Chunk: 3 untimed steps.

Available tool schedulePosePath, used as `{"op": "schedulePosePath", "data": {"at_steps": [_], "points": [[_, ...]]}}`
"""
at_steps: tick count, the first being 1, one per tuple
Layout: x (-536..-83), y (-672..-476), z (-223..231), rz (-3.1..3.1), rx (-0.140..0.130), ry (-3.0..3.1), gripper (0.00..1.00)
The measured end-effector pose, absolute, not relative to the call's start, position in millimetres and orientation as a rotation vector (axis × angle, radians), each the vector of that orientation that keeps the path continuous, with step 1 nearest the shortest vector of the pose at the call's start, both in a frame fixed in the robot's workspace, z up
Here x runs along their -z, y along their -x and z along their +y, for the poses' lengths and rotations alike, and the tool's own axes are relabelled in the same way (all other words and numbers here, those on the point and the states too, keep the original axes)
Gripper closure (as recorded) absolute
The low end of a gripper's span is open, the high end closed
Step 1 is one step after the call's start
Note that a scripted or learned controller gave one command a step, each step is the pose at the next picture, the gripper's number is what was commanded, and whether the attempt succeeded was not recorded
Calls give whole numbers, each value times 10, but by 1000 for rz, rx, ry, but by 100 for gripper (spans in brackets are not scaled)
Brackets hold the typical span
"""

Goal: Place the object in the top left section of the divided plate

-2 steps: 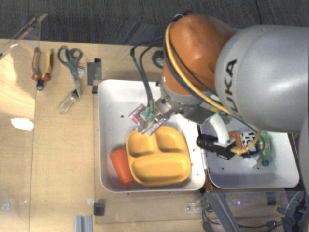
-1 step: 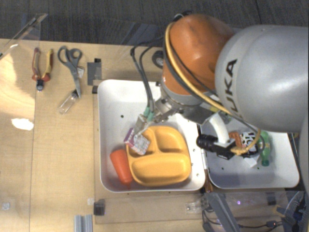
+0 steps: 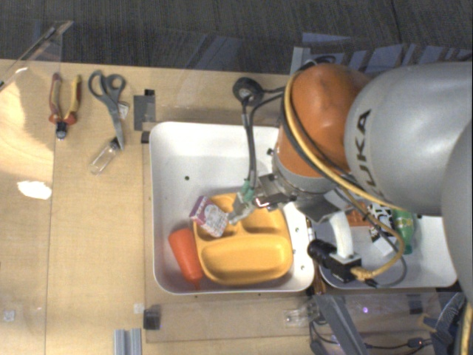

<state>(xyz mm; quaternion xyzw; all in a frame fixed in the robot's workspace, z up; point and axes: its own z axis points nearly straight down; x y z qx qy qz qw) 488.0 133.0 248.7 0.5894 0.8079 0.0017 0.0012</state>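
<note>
A yellow divided plate (image 3: 247, 254) lies in the left white bin (image 3: 177, 161), toward its front right. A small purple and white packet (image 3: 209, 217) rests on the plate's top left corner, partly over the rim. My gripper (image 3: 242, 204) hangs just right of the packet, over the plate's upper sections, and touches or nearly touches the packet's right edge. The arm's big orange and grey wrist hides the plate's upper right part.
An orange carrot-like piece (image 3: 185, 256) lies in the bin against the plate's left side. The right bin (image 3: 436, 272) holds a green item (image 3: 404, 228), mostly under the arm. Red-handled pliers (image 3: 63, 102) and scissors (image 3: 111, 106) lie on the bench at far left.
</note>
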Motion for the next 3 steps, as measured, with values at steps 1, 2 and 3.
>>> {"op": "schedulePosePath", "data": {"at_steps": [1,2,3], "points": [[-2488,-4880,1330,2536,-5,-1849,0],[-2488,-4880,1330,2536,-5,-1849,0],[-2488,-4880,1330,2536,-5,-1849,0]]}}
